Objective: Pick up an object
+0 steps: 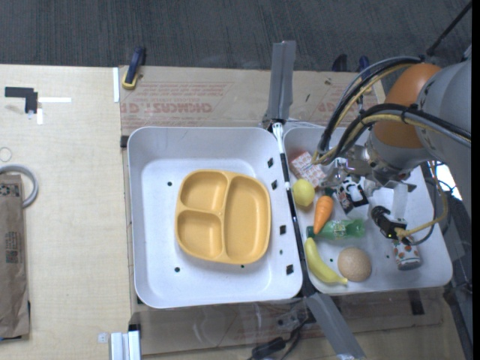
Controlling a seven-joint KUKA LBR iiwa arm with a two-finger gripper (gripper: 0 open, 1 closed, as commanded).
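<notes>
The banana [322, 263] and a tan ball [354, 264] lie at the right bin's [435, 276] near edge. The carrot [322, 213] and lemon [302, 192] lie left of the gripper [349, 190], apart from it; its grip cannot be told. A yellow tray [223, 217] sits in the left bin [150, 201].

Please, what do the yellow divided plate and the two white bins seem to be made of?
The divided plate looks like moulded plastic, matte yellow, one even colour with soft rounded ridges. The left bin and the right bin seem thin formed plastic, slightly glossy white, with rounded corners; coated metal cannot be excluded.
</notes>
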